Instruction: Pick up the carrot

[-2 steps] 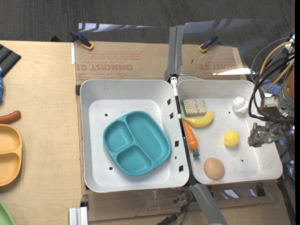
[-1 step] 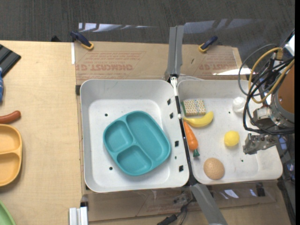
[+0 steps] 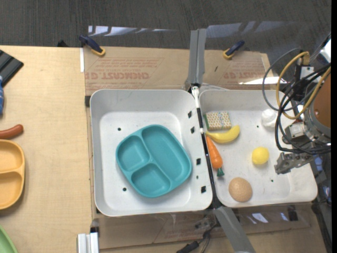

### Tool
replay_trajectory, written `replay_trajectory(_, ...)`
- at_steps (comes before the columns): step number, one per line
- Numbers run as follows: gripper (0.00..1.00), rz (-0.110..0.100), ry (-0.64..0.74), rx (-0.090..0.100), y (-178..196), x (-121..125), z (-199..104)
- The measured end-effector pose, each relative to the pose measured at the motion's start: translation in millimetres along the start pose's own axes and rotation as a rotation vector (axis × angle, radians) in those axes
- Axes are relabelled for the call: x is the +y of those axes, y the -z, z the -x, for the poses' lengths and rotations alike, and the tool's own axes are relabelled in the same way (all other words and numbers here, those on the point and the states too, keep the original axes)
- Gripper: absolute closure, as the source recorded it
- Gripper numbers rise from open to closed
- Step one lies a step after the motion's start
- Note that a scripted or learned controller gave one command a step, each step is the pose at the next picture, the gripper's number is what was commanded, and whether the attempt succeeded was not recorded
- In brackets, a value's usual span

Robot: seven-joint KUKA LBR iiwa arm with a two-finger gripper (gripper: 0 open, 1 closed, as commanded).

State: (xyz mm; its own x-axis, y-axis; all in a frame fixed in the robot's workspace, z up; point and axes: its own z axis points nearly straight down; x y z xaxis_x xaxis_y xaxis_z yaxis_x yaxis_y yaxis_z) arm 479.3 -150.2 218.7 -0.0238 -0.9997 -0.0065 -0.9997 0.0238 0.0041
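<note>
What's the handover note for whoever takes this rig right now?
Tool: over the right bin's right side, beside the lemon, nothing visibly held.
Carrot: on the right bin floor along its left wall, just below the banana, green end pointing toward the camera.
Done: no pick yet.
Left: cross the bin to the carrot, grasp, lift.

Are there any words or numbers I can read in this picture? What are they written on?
"CHEMCAST GP": red print, upside down, on the brown cardboard sheet behind the left white bin.
More red print on the brown cardboard sheet behind the right white bin is too faint to read.
The smaller red lines under "CHEMCAST GP" are too blurred to read.
The teal divided plate bears no words that I can see.
</note>
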Motion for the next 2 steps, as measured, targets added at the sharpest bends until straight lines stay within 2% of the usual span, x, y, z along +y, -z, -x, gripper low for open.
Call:
replay_trajectory(1,1.0,0.003,0.134,0.0,-19,1,10)
replay_trajectory(2,1.0,-0.001,0.275,-0.001,7,-1,7)
